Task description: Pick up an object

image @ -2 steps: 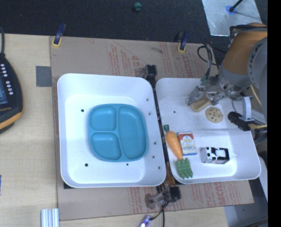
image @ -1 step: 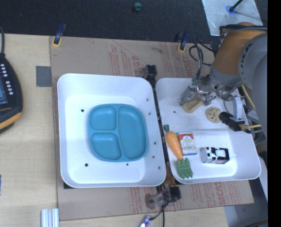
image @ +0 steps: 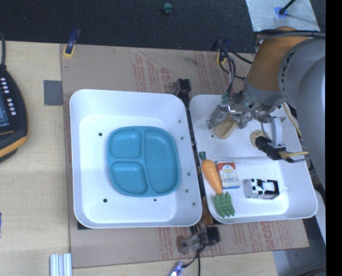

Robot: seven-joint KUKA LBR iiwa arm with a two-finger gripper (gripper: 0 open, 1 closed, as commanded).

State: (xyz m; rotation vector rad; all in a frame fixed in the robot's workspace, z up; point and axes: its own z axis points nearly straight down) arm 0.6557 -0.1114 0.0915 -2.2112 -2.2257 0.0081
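While we watched, the gripper (image: 225,119) hovered near the right bin's (image: 297,209) far left corner, over a tan object (image: 223,129) whose long axis slanted toward that corner; whether it was gripped, we could not tell.

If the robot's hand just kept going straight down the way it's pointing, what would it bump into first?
Most likely the tan, rounded object lying right at the hand, in the right bin's upper left part. Below that is the bin floor. Depth is hard to judge from this slanted view, so the hand may already be touching it.
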